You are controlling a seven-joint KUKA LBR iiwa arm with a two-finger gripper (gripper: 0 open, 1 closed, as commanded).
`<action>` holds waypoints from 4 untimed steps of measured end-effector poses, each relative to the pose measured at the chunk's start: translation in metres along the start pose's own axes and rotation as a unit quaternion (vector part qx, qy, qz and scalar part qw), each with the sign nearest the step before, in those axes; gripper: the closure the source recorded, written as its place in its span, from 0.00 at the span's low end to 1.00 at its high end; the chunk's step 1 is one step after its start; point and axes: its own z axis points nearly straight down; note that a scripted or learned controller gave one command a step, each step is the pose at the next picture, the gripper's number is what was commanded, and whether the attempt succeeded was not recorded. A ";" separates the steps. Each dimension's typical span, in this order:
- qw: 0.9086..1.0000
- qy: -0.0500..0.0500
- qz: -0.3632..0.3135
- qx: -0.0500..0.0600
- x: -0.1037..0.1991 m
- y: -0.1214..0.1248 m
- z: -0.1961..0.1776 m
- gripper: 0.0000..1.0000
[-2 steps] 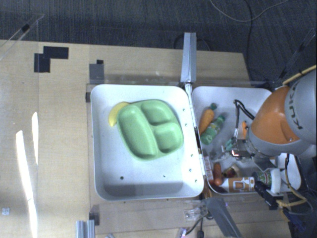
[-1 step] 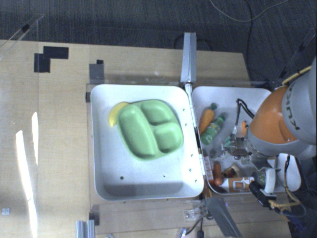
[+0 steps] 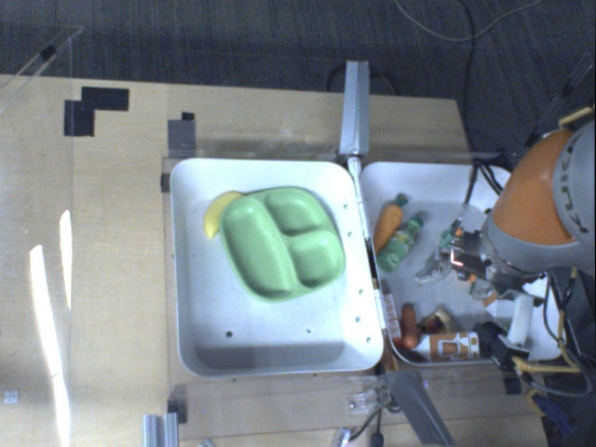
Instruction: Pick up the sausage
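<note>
The stubby reddish sausage lies by the right bin's wall; I cannot tell how the metal gripper is set.

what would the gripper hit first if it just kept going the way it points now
Probably the green bottle: the gripper points left across the right bin toward it, with the carrot just beyond. Height is unclear, so it might pass above.

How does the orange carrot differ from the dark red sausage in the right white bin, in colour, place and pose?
The orange carrot with a green top is bright orange; the dark red sausage is brownish red. The carrot lies in the upper left part of the right white bin, tilted; the sausage lies near the bin's lower left corner, nearly upright in the view. The carrot looks thicker and tapered; the sausage is slimmer. Both lie close to the bin's left wall.
</note>
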 end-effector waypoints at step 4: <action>1.000 0.000 -0.026 0.001 0.048 -0.013 -0.021 0.00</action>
